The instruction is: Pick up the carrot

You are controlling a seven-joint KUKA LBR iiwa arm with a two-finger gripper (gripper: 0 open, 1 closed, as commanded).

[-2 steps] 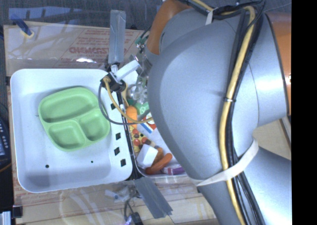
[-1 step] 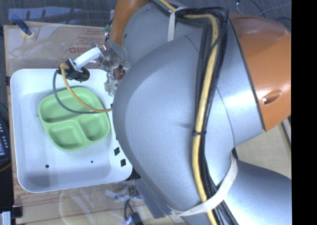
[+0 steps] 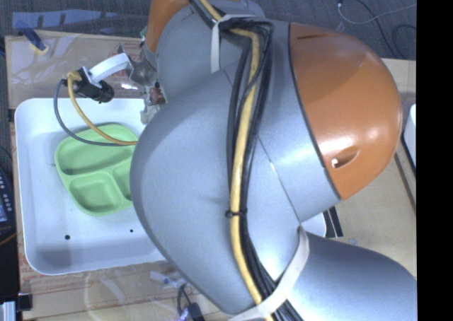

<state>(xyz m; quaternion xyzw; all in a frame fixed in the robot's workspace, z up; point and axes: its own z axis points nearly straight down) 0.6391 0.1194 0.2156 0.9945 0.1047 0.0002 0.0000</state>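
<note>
The large grey robot arm with orange bands [image 3: 233,171] covers most of the view, from the near right corner up to the far middle. A bundle of black and yellow cables [image 3: 244,136] runs along its grey body, held by pale straps. Behind the arm lies the shallow white plastic bin [image 3: 39,228] on the left side of the wooden worktop [image 3: 64,51]; its left wall and near left corner are visible. Inside this bin lies a light green plastic tray with compartments [image 3: 95,167], and its right part is hidden under the arm. A thin yellow and black cable loop [image 3: 71,118] hangs over the far part of the bin and the tray. The gripper [image 3: 145,83] is at the far edge of the bin, mostly hidden by the wrist, so I cannot tell if it is open or closed. The carrot is hidden from this camera, so I cannot tell its place.
</note>
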